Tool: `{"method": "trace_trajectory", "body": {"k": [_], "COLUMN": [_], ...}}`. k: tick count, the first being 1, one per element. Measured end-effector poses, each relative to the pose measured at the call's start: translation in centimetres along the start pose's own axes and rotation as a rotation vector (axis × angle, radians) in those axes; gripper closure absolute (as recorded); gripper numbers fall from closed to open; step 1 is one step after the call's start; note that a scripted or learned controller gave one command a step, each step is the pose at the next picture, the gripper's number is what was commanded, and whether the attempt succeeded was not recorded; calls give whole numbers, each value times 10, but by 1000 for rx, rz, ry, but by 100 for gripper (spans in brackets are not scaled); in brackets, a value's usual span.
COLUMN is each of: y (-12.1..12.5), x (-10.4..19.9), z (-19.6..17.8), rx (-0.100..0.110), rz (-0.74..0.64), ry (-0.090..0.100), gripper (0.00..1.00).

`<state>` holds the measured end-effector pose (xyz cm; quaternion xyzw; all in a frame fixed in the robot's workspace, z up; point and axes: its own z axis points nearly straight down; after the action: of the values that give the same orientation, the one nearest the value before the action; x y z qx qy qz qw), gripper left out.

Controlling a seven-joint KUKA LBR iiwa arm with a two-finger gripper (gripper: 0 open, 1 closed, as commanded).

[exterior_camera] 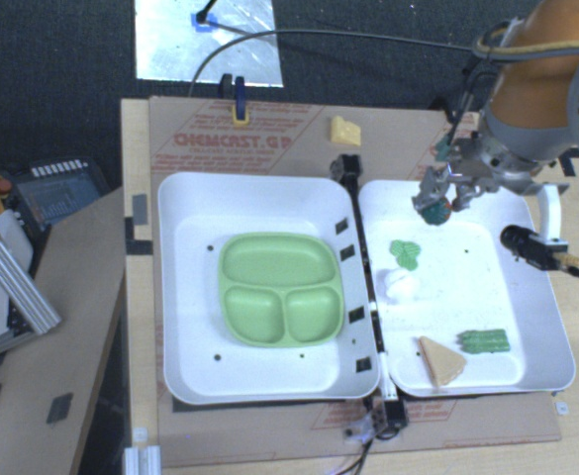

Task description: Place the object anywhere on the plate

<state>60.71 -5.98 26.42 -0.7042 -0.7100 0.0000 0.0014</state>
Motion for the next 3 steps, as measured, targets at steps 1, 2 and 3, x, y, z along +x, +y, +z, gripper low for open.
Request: {"method": "trace_trajectory", "body": {"k": [1, 2, 3], "y": [-23, -45, -68], "x": [48, 102, 135], "z": [0, 12, 24], "rx": [0, 0, 1], "rz": [-1, -2, 0], "ry": [0, 1, 0], "gripper": [100, 100, 100]}}
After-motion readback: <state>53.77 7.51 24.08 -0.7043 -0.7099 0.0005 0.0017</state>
